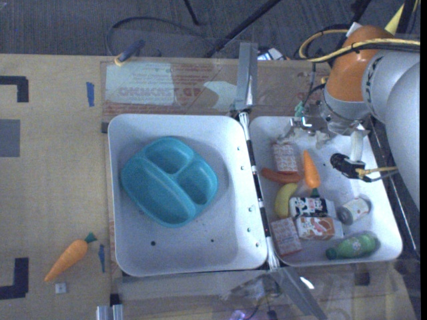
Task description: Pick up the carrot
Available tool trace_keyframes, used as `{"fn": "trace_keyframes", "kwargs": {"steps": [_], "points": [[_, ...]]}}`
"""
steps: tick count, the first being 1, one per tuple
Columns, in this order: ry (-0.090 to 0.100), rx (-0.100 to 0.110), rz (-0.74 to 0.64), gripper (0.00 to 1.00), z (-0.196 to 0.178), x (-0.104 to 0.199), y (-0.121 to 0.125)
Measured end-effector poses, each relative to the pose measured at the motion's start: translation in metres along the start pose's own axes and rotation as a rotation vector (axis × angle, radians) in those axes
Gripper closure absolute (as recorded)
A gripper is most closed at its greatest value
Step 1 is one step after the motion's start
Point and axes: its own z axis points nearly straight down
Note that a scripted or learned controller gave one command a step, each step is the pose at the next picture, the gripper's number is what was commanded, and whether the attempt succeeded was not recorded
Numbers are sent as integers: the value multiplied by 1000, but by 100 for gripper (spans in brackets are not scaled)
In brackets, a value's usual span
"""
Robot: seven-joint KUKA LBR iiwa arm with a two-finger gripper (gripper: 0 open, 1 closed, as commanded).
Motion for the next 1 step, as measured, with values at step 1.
{"fn": "trace_keyframes", "kwargs": {"steps": [1], "points": [[5, -11, 141, 0, 0, -18, -43]]}}
